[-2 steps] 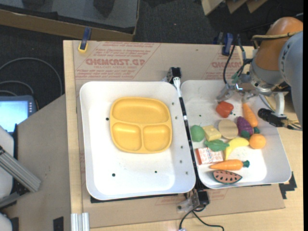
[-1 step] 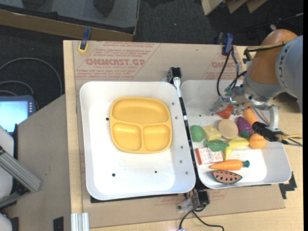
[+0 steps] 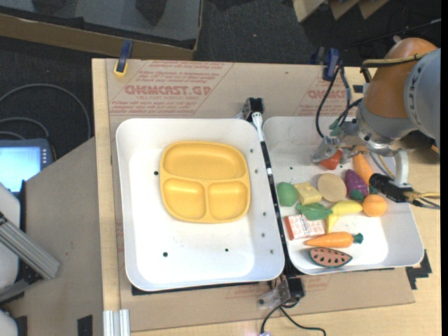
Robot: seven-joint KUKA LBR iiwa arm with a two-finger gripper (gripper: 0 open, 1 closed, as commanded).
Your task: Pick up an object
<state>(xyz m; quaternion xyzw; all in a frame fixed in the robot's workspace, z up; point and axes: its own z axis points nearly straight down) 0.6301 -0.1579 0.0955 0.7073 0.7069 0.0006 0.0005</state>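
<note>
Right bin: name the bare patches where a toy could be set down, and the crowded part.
In the right bin, bare floor lies at the far left corner, between the rim and the gripper, and along the near right edge past the toy carrot. The middle is crowded. The left bin is bare around the yellow tray.

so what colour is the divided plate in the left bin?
Yellow all over: the divided plate, seen clearly in the camera view.

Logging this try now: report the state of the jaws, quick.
Gripper: low over the right bin, by a small red-orange item; open or shut cannot be told, and no object is seen held.
</note>
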